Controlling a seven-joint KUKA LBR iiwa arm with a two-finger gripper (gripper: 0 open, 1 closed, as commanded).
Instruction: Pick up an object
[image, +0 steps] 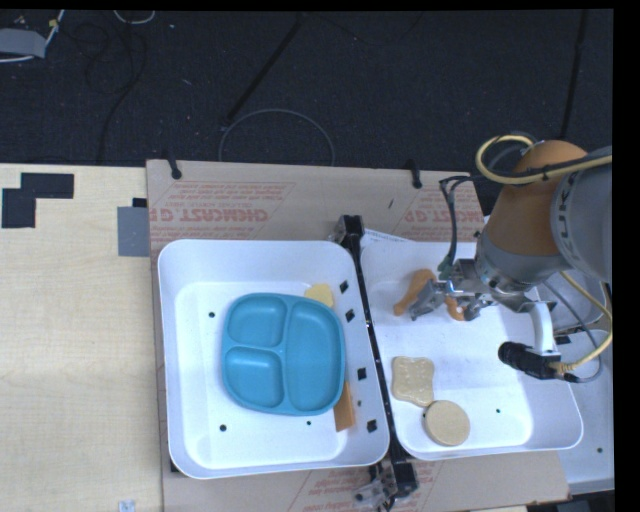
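Orange and grey, the arm comes in from the right of the frame and bends down over the right bin (560, 430), with its gripper (447, 297) low in that bin's upper part, right of centre in the frame. Whether the fingers are spread or closed I cannot tell from this angle; the metal parts run together. Something small and orange sits right at the tip, touching or nearly so, but I cannot make out that it is between the fingers, so I would not call it held. Just to the left of the gripper lies a tan curved piece (412, 291), close by but apparently on the bin floor.

As I judge it, the pick is not done: nothing is clearly lifted, and everything I can see looks to be resting in the bins. What is left is a sure grip and a lift clear of the floor.

Counting the right bin: one tan curved piece, one pale square slab (412, 380) lower down, one round biscuit-like disc (446, 422) just below the slab and touching it, plus the small orange thing at the tip. In the left bin (190, 440), lower centre of the frame: one blue plate (282, 352) with three compartments, one pale yellow bit (320, 294) peeping out at its upper edge, and one brown strip (343, 411) at its lower right edge. Two bins in all, side by side.
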